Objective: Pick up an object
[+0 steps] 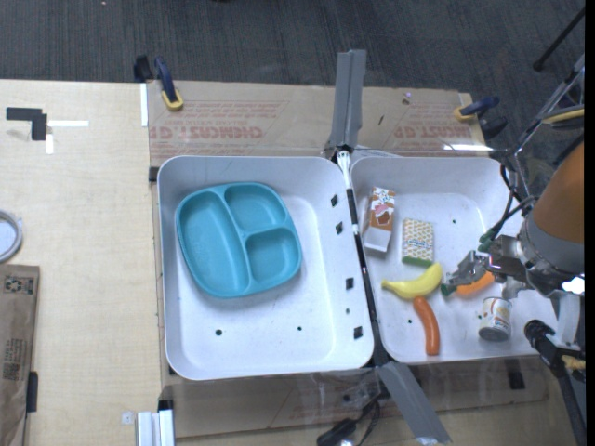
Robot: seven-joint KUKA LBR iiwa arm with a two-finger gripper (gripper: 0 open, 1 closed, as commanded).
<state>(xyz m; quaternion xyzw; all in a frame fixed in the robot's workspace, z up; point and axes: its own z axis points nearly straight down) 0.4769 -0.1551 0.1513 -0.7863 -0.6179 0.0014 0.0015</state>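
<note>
Blue divided plate (240,239) in left bin (186,342), end effector (468,273) over carrot (475,284), banana (415,283) beside

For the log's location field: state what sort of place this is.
Probably a robotics lab grasping bench: two white bins side by side on clamped cardboard, toy food such as a banana, and a robot gripper reaching in.

The right bin (437,179) is crowded: carton (378,218), cracker packet (417,241), banana (416,283), sausage (428,325) and small can (495,320) sit close together, leaving open floor only along its far wall. In the left bin (251,356), the blue plate (240,239) leaves the near half free.
</note>
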